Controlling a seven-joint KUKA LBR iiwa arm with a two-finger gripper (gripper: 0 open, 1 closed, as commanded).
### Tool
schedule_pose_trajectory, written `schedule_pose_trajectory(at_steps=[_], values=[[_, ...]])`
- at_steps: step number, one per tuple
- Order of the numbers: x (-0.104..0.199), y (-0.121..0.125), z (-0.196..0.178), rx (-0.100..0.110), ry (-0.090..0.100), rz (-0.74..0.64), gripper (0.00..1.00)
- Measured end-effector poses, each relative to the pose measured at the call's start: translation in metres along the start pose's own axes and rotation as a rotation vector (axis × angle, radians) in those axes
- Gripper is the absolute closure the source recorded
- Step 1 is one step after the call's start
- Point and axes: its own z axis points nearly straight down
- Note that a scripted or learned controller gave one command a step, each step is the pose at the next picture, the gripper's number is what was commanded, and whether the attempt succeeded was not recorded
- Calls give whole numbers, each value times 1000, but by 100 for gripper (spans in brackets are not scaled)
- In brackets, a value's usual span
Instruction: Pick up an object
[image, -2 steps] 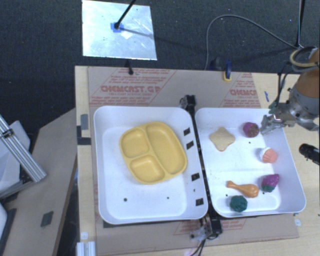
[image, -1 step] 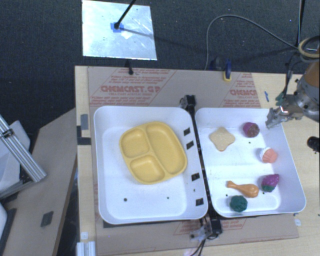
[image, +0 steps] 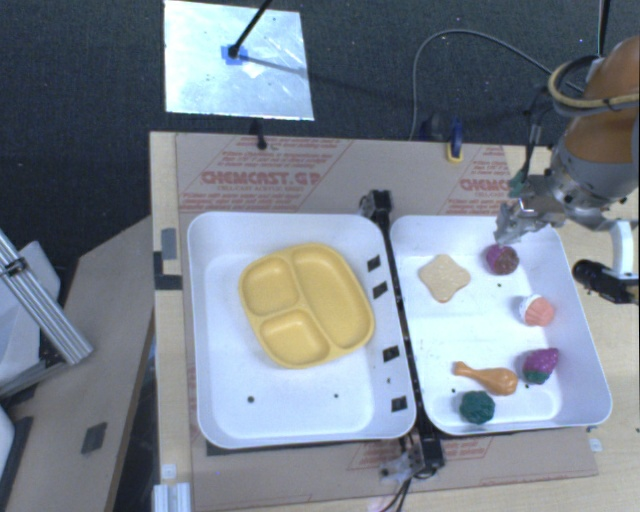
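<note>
At the near edge of the right bin (image: 575, 330) sits a green ball (image: 477, 406), with a tan drumstick (image: 487, 377) just behind it and a purple grape bunch (image: 540, 364) to its right. The drumstick lies almost flat across the bin, long axis running left to right, thin end toward the divider and fat end toward the grapes. Further back rests a pink-and-white cupcake (image: 537, 310), and left of it a pale biscuit (image: 443, 277). Farthest in the bin, near the back wall, is a dark purple ball (image: 502, 260); it is round, so it has no long axis or heading to speak of.

The gripper (image: 507, 228) hangs right above that purple ball, seemingly just short of it. Whether the claw is spread or clenched I cannot tell, since the tips are too small and blurred. Nothing appears lifted: all six items lie on the bin floor. I judge the pick as barely begun, with approach made and the grasp and lift left to do.

In the left bin (image: 215, 300) a yellow tray (image: 305, 303) lies at a slant.
</note>
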Motion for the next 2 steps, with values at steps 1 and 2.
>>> schedule_pose_trajectory(at_steps=[1, 2], values=[[53, 1, -4, 2, 1, 0, 100], [107, 14, -10, -1, 1, 0, 100]])
